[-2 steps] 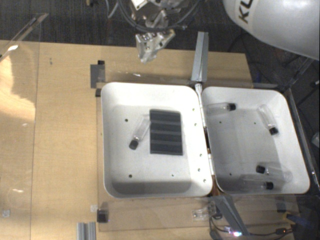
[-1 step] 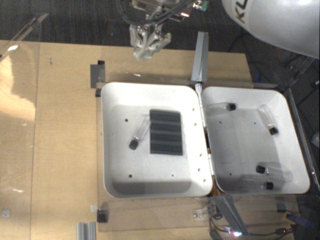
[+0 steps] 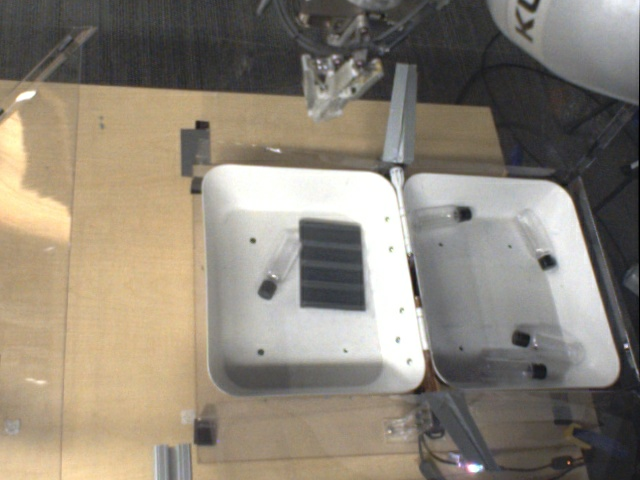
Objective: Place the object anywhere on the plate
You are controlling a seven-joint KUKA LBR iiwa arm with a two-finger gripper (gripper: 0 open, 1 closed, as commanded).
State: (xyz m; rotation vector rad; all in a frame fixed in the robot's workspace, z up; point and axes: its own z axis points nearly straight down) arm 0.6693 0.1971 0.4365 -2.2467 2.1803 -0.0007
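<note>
A dark ribbed rectangular plate (image 3: 332, 264) lies flat in the middle of the left bin (image 3: 230, 348). Just left of it rests a clear tube with a black cap (image 3: 277, 268), tilted, cap end toward the front, close to the plate's left edge but off it. My gripper (image 3: 338, 86) hangs high behind the left bin's back rim, over the wooden bench, far from the tube and the plate. I see nothing held in it.
The right bin (image 3: 480, 298) holds several clear black-capped tubes, one near the back left (image 3: 447, 214), one at the right (image 3: 535, 240), and two at the front (image 3: 545, 342). A grey metal bar (image 3: 400, 113) stands behind the gap between the bins.
</note>
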